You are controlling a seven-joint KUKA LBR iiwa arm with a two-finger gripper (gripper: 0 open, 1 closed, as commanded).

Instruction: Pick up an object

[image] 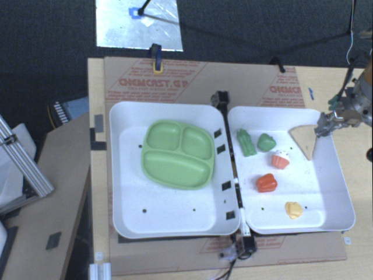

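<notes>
The right bin (332,185) holds several small toy foods: a long green vegetable (245,142), a rounder green piece (266,142), a pink and white cupcake (280,160), a red pepper (267,183), a yellow piece (294,209) and a tan wedge (303,139) near the far right wall. My gripper (324,126) hangs at the bin's far right edge, just right of the tan wedge and above it. Nothing shows between its fingers.
The left bin (125,174) carries a green divided plate (177,154). A black divider (228,156) runs between the two bins. The bench's cardboard surface (175,83) lies behind them, with a shiny sheet (139,16) farther back.
</notes>
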